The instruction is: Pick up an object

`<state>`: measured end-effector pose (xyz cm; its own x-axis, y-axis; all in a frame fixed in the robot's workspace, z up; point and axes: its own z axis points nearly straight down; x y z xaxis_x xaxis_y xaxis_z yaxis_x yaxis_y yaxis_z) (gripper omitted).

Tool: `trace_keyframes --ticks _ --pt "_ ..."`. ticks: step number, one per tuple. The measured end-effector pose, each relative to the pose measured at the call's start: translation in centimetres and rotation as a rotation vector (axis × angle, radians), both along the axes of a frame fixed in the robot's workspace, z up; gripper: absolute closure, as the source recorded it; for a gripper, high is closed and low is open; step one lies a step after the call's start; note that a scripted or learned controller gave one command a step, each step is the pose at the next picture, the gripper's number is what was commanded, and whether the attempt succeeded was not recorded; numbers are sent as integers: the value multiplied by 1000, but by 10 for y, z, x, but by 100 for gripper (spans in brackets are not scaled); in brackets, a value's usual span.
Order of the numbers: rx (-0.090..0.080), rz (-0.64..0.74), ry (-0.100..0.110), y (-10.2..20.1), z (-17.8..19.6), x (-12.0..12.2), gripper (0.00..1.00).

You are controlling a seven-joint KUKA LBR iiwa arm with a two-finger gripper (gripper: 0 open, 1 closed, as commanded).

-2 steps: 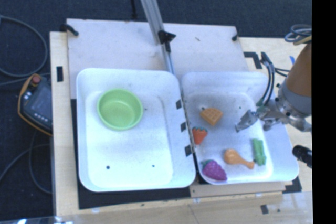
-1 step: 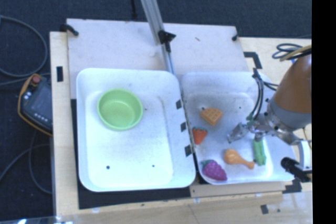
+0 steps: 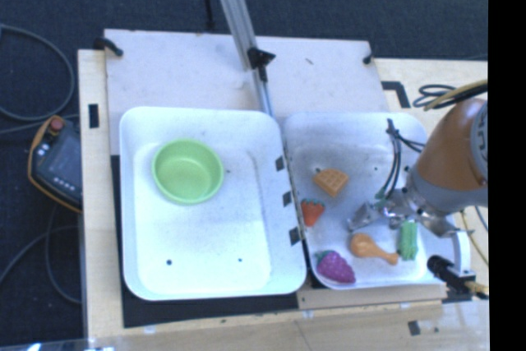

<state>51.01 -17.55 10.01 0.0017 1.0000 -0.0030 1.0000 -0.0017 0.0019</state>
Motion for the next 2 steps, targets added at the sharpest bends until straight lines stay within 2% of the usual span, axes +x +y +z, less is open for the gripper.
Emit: trace_keyframes --ticks 1,2 --pt "1 -6 -4 0 12 1 100" --pt "1 0 -5 2 67 -6 100"
